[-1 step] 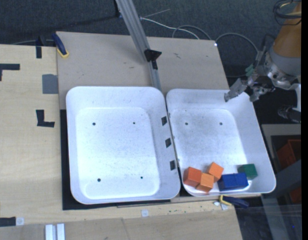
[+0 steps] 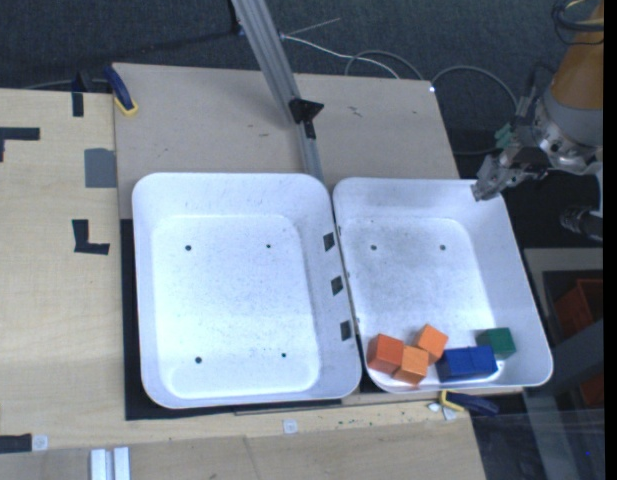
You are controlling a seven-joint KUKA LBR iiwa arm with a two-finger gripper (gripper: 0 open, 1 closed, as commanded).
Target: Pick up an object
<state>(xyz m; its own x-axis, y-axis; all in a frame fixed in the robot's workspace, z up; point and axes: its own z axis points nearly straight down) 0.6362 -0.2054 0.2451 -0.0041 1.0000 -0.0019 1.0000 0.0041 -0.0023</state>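
Camera view: nothing picked yet.
Gripper (image 2: 488, 183) hangs over the right bin's (image 2: 453, 203) far corner, jaw state unclear; blocks (image 2: 413, 356) sit untouched at the near edge.

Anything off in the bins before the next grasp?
Nothing is spilled or damaged. The blocks all crowd the right bin's near edge: orange blocks, blue block, green block. The gripper hovers at its far right corner.
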